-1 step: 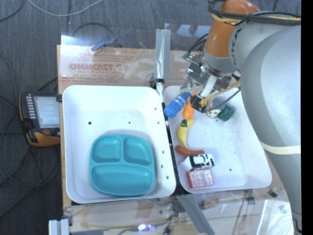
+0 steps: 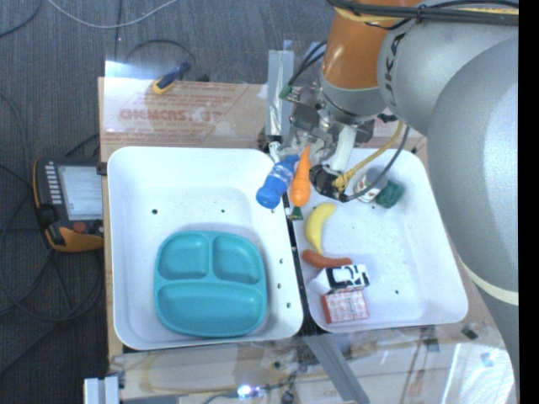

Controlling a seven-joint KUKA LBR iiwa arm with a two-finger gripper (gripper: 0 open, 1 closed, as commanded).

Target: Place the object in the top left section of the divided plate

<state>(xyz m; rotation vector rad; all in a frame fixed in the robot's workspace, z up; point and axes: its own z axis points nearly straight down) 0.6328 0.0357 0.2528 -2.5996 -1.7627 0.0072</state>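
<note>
Two white bins sit side by side on the bench. Low in the left bin lies the teal divided plate. Above it, at frame centre, the gripper hangs over the bins' shared rim, fingers closed around an orange carrot; a blue bottle hangs touching it. That bottle could ride along or knock the carrot loose.

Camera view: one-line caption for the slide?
Gripper carries a blue bottle and carrot over the bins' divide, teal divided plate waiting below.
</note>
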